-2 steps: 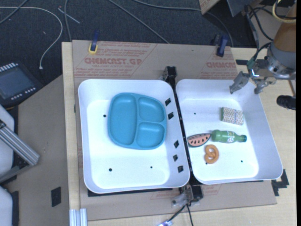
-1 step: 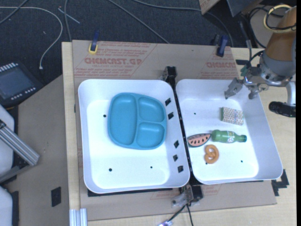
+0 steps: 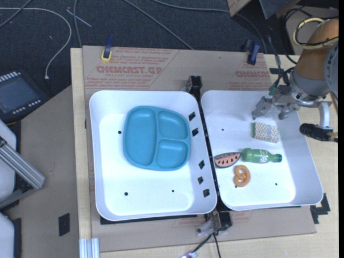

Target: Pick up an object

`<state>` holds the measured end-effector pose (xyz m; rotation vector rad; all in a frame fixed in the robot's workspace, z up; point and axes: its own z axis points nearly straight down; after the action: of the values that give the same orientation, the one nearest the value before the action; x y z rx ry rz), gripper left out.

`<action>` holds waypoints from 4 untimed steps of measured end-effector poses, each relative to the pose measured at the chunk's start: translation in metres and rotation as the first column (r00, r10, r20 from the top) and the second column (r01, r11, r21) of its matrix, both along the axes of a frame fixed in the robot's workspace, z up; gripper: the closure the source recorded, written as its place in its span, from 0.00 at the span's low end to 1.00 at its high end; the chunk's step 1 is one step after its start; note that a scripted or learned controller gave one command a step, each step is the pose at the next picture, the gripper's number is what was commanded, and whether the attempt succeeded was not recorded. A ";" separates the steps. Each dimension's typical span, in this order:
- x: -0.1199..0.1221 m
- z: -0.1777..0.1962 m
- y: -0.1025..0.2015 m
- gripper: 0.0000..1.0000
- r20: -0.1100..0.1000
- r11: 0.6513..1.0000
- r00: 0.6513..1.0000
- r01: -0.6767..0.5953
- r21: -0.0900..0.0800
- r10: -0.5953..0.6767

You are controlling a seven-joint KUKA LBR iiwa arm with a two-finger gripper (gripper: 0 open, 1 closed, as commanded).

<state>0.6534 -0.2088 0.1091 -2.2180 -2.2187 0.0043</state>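
A: What can go wrong from this position?

B: The biggest thing first. The arm (image 3: 314, 58) reaches in at about 2 o'clock of the right bin (image 3: 306, 190), and the gripper (image 3: 274, 107) hangs over the far part of this bin. The fingers look spread apart and nothing is between them. If it descends straight down, it probably meets only bare white floor, because the objects lie lower, toward 6 o'clock from it.

A: And the blue tray (image 3: 157, 137)?

B: It lies in the left bin (image 3: 107, 198), well apart from the gripper. It is wide and flat, so likely too broad for two fingers.

A: Which objects are nearer?

B: The small patterned block (image 3: 266, 131) is nearest, just below the gripper. It sits close to the bin's right side, so one finger could strike the wall. Below it lies the green bottle (image 3: 261, 156), on its side; it is round and may roll out of the grip. The watermelon slice (image 3: 228, 159) touches the bottle's end, and the pretzel (image 3: 242, 175) is just beside both. A grasp there may push the neighbours or catch two things together.

A: Is any writing readable?

B: On the cardboard sheet (image 3: 161, 63) under the bins, red letters read approximately "CHEMCAST GP", and again, less clearly, at the sheet's 1 o'clock corner. The bottle's label is too small to read.
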 end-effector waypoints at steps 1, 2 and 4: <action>0.002 0.015 0.000 1.00 0.006 1.000 1.000 -0.001 -0.002 0.001; 0.009 0.065 -0.007 1.00 0.012 1.000 1.000 -0.002 -0.004 0.002; 0.010 0.180 -0.007 1.00 0.012 1.000 1.000 -0.001 -0.004 0.001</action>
<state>0.6629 -0.2159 0.2894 -2.2251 -2.2274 -0.0051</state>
